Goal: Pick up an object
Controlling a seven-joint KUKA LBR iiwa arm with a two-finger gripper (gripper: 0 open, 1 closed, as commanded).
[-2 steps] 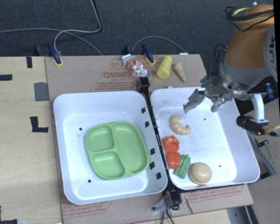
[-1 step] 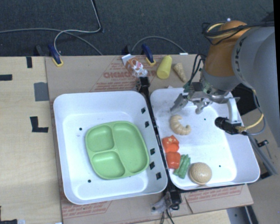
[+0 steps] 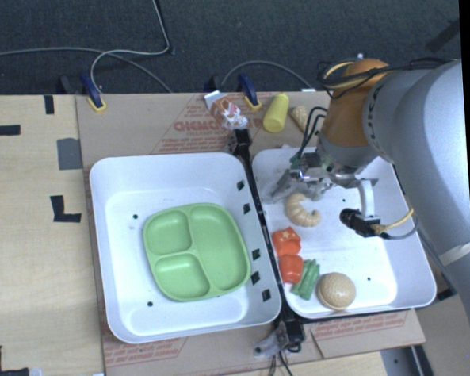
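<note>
- My gripper (image 3: pixel 302 183) hangs low over the far left part of the right bin (image 3: pixel 400 292), just above the croissant (image 3: pixel 302 210).
- I cannot tell how far my fingers are spread, nor whether they have hold of anything; they blur into metal at this slant.
- Nearer along the bin's left wall lie a red pepper (image 3: pixel 287 254) and a green bean pod (image 3: pixel 308 278), touching each other.
- A bread roll (image 3: pixel 336 290) sits just right of the pod.
- The left bin (image 3: pixel 112 191) holds a green divided plate (image 3: pixel 195 251).
- A yellow bottle (image 3: pixel 276 112) lies on the cardboard beyond the bins.
</note>
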